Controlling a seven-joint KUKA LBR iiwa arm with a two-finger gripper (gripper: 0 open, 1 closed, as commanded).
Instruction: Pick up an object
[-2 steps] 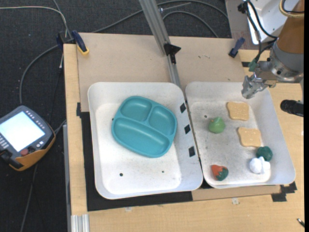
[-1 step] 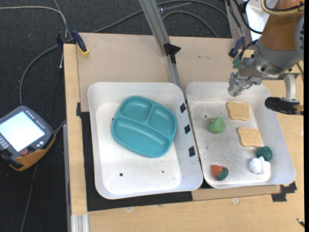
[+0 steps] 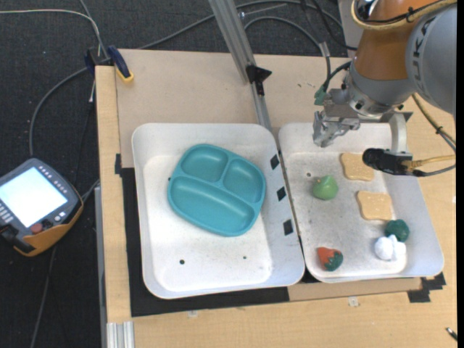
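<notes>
Two shallow white bins sit side by side on the bench. The left bin [image 3: 156,267] carries a teal divided plate [image 3: 217,188], tilted a little and lying toward that bin's far half; the near half of the bin floor is bare, as is a strip along its left wall.

The right bin [image 3: 428,256] holds the small objects. A green round piece [image 3: 325,188] lies near the middle of the bin, with bare floor all around it. A tan slice [image 3: 355,167] lies toward the far edge, and a second tan slice [image 3: 375,205] sits nearer, right of the green piece and apart from it. In the near right corner a dark green piece [image 3: 397,230] and a white piece [image 3: 388,249] lie just beside each other, close to the right wall. A red and green piece [image 3: 330,258] rests close to the near edge, left of the middle.

The gripper [image 3: 328,135] hangs over the far left corner of the right bin, close to the far rim and near the wall shared with the left bin. Its fingers point down and nothing is seen between them; whether they stand apart or together cannot be told. The floor under it is bare, and the green round piece lies nearer the middle.
</notes>
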